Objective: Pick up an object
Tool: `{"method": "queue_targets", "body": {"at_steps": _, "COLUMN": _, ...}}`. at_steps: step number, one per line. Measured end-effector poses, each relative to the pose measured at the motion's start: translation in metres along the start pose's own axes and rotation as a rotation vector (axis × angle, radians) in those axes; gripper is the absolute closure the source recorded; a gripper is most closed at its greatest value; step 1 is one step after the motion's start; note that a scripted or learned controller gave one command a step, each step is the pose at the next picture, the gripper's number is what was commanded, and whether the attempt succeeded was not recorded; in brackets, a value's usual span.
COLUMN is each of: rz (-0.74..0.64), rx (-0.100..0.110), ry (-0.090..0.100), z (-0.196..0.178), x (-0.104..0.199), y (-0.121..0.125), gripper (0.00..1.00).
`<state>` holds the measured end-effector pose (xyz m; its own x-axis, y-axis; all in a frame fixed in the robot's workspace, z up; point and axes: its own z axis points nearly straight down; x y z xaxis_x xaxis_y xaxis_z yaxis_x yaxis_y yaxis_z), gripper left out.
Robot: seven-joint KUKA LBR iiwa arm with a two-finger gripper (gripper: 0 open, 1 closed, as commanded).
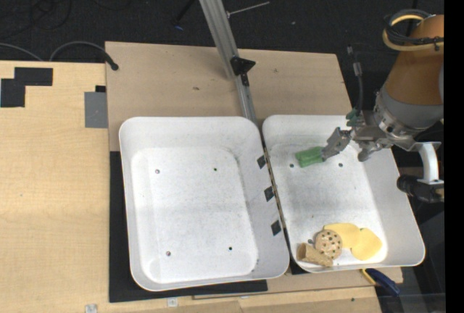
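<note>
- We saw the pincer [349, 146] low over the right bin [391, 188], its two fingers spread apart with nothing between them; one finger [335, 143] reached toward the green block [309, 157], the other [366, 151] stood on the far side from it.
- The green block lay just beside the nearer finger, outside the gap rather than within it; we could not tell whether that fingertip touched the block.
- We judged that the step in hand was the approach to the block; to do it well, the pincer had to shift toward the block until the block sat squarely between the fingers, and only then close.
- Closing where it stood would, in our view, have caught nothing, or nudged the block away.
- The block lay at a slant; we thought the fingers should close across its short side.
- The cookie [328, 241] and the yellow pieces [359, 240] lay well apart from the pincer, toward the bin's near edge; the left bin [145, 138] lay beyond the block.
</note>
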<state>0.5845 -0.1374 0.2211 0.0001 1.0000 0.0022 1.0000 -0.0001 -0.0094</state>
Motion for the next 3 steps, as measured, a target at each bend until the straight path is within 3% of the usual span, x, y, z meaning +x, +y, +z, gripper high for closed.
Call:
{"method": "queue_targets", "body": {"at_steps": 2, "rz": 0.001, "rx": -0.001, "ry": 0.000, "z": 0.124, "x": 0.004, "y": 0.002, "gripper": 0.00}}
{"method": "queue_targets", "body": {"at_steps": 3, "rz": 0.009, "rx": -0.005, "ry": -0.001, "z": 0.111, "x": 0.002, "y": 0.003, "gripper": 1.00}}
